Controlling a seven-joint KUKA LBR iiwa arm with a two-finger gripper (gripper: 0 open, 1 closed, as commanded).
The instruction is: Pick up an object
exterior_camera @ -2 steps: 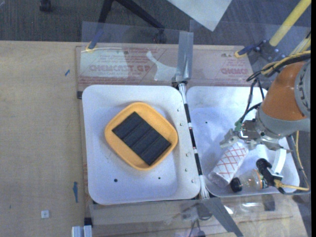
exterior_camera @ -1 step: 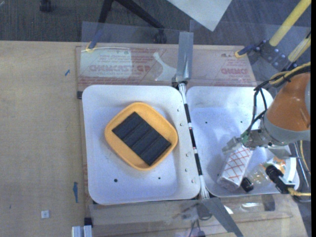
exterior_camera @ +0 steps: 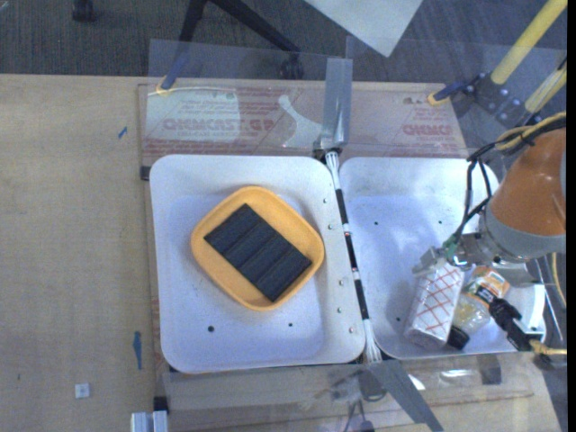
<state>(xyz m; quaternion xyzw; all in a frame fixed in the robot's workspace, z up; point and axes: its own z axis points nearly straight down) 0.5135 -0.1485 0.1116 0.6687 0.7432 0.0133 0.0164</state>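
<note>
Lying apart: one yellow plate (exterior_camera: 256, 246), one patterned carton (exterior_camera: 434, 306).

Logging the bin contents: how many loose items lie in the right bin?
2, maybe more. A patterned box lies near the bin's front edge; a dark-capped bottle lies against its right side. The arm above may hide others.

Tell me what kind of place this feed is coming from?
Probably a robotics lab or test cell. Two white bins sit taped to a wooden bench, clear plastic sheeting guards the back edge, and an office chair base stands on carpet beyond. The arm works over the right-hand bin.
</note>
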